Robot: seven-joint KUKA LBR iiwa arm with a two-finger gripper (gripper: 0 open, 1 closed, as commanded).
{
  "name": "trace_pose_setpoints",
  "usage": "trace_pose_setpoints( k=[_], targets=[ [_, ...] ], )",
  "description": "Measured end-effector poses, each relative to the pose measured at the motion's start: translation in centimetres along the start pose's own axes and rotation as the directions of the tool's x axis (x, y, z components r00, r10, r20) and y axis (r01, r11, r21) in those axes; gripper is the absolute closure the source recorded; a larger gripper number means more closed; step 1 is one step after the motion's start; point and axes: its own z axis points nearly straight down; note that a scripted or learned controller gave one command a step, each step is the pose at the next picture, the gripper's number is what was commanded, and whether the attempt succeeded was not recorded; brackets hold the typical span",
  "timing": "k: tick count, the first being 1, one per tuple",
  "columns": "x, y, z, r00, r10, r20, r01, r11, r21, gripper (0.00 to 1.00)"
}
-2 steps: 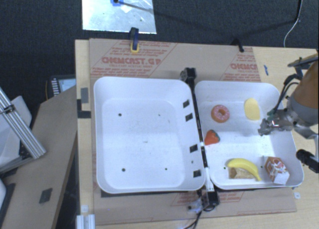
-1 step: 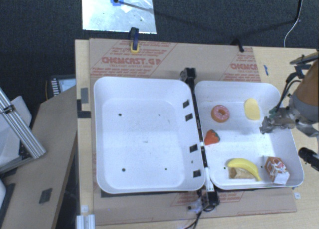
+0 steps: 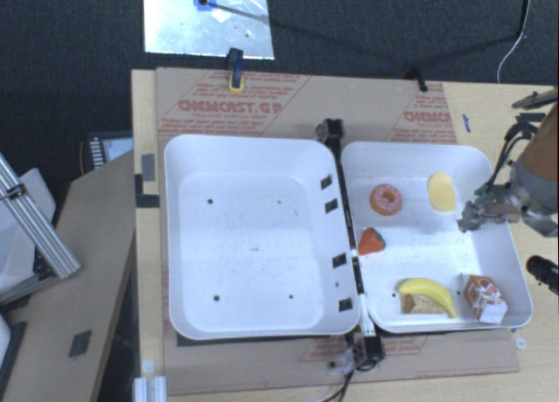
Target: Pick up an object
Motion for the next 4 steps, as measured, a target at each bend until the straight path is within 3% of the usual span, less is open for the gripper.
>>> trace_pose_setpoints(
  k=[2,3,4],
  targets=[
    [-0.1,0.2,-2.1,1.000,-0.003,0.001,0.003,1.000,-0.006,1.00],
    [0.2,1.6,2.6,1.000,-0.006,-0.006,0.006,1.000,0.017,1.00],
    [0.1,1.7,1.3,1.000,-0.007,-0.005,0.007,1.000,0.012,1.00]
  ],
)
